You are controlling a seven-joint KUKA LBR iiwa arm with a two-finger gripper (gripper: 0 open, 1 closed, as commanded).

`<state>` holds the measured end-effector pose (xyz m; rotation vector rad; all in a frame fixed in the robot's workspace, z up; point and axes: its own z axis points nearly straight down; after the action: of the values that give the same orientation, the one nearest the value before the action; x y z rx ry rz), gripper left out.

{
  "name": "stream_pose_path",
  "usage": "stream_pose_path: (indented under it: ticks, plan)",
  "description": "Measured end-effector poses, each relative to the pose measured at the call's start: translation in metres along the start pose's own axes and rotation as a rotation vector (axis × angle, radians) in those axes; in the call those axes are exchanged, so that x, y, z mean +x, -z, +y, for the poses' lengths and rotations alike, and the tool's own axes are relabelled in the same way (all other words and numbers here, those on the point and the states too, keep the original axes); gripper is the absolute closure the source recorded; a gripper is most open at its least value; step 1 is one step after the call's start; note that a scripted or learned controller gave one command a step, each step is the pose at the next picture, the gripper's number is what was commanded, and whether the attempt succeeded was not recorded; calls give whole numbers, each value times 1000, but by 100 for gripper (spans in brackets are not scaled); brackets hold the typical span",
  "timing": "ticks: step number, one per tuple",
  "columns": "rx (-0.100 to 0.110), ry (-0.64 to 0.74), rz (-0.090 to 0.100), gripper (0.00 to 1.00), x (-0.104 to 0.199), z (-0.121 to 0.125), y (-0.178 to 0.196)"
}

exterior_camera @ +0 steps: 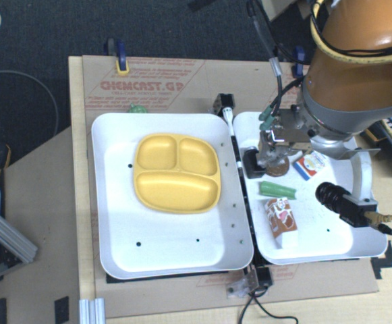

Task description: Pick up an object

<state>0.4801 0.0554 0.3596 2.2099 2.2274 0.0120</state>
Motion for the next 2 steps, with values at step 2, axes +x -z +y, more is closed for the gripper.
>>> stream_pose_path:
  ticks: [2]
  plan:
    - [13, -12, -4, 100, 32, -1, 25]
